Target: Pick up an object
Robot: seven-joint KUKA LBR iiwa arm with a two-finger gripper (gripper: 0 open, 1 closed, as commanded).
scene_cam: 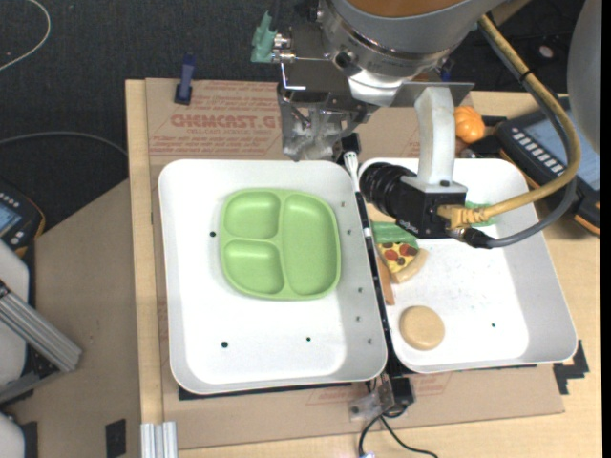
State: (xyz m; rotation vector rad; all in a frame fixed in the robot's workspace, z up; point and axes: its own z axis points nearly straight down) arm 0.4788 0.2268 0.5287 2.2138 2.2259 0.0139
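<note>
My gripper [313, 137] hangs over the far edge of the left bin [191, 284], near the divide between the bins, and nothing shows in it. A green divided plate [281, 243] lies in the middle of the left bin. In the right bin [516, 294] a toy pizza slice [402, 260] sits by the near-left wall, with a green piece [387, 231] just behind it, partly hidden under the arm's black fitting [406, 201]. A tan round cookie [421, 327] lies near that bin's front edge.
The arm's wide body [410, 8] and a yellow cable [535, 194] cover the back of the right bin. An orange object [468, 123] sits on the bench behind that bin. A blue clip [184, 79] lies on the cardboard at the far left.
</note>
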